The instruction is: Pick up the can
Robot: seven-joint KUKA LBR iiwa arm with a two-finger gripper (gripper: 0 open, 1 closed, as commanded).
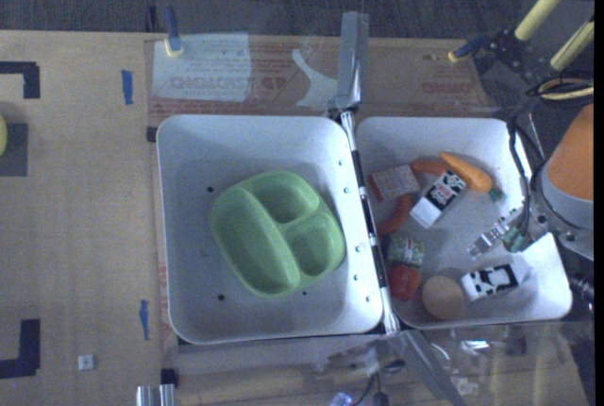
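A: Left bin holds the green divided plate. Right bin?

B: Crowded! The can lies by the divider, a carrot farther back, two cow-print cartons, and the pincer (fingers too small to read) hangs over the right side.

lab | taped bench | white bins | arm

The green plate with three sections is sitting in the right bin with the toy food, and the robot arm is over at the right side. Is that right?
Not quite. The camera view shows the green plate alone in the left bin, not the right one. The toy food lies in the right bin, and the arm's gripper is over at the right side.
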